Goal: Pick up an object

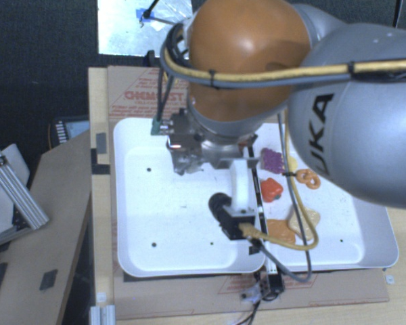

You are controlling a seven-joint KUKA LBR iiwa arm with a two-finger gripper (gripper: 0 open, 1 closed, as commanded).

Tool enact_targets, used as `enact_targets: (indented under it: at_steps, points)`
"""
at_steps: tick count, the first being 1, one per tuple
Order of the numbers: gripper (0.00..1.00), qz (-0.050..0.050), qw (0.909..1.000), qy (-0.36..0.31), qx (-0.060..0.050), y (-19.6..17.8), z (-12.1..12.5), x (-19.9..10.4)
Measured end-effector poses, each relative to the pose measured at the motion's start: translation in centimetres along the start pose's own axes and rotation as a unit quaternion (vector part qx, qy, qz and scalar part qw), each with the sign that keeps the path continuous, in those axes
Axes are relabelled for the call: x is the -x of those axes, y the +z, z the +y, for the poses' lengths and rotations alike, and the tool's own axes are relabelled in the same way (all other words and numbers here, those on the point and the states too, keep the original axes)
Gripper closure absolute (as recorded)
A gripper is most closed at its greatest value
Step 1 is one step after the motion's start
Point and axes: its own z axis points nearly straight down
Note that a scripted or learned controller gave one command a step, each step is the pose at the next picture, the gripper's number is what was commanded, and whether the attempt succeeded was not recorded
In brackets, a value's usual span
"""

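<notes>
The loose objects all lie to the right of the gripper (183, 162), past the ridge where the two bins meet, in the right bin (372, 249). Nearest the gripper is a purple lumpy piece (272, 160), compact, with no clear long axis. Just in front of it sits a red-orange piece (273, 189), also squat, and which way it points cannot be told. Further from the gripper a small brown pretzel (308, 179) lies flat. An orange piece (281, 231) lies nearest the camera, its long axis running roughly across the bin from left to right; a pale piece (312, 217) touches it on the far side.

The arm (365, 127) reaches in from the right and bends down steeply, its orange band (247, 42) directly above the wrist, so the gripper hangs over the far part of the left bin (155, 249). Nothing can be seen in its grasp, and whether it is spread or closed cannot be told, as the wrist hides it. A yellow cable (298, 73) runs along the arm
</notes>
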Motion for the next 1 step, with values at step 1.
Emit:
enact_targets:
  at_steps: [1]
  points:
    - [1.0,-0.002,1.0,0.008,0.001,9.31,7.37,8.91]
